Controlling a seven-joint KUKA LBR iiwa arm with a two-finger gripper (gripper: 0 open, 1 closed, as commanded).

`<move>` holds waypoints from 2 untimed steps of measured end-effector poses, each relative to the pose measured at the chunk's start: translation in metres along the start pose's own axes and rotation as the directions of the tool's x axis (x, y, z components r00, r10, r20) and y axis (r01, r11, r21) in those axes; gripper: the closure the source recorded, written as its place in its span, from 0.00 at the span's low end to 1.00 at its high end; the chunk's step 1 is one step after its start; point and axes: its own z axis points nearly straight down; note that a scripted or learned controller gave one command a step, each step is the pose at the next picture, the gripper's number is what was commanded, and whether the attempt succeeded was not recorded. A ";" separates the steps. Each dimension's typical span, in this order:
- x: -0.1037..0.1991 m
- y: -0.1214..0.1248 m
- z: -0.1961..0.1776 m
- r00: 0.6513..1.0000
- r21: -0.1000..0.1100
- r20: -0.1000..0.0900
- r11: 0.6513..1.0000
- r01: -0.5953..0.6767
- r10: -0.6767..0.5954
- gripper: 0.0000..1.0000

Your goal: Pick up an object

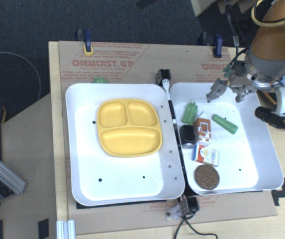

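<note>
Your claw [228,89] hangs spread and empty over the right bin [266,148] at its 12 o'clock edge. Nothing is picked up yet: the green stick [225,124], brown disc [207,176] and small cartons [205,155] lie below, toward 6 o'clock.

Divided plate [130,127] in left bin [82,178], small items in right bin [261,158]

Cardboard-topped bench [132,59], 2 white bins side by side: left bin [82,148], right bin [261,153]
</note>
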 end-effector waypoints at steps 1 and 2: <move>0.030 -0.012 0.131 1.000 0.001 -0.004 1.000 0.000 0.000 0.00; 0.028 -0.005 0.107 1.000 -0.021 0.001 1.000 0.000 0.000 1.00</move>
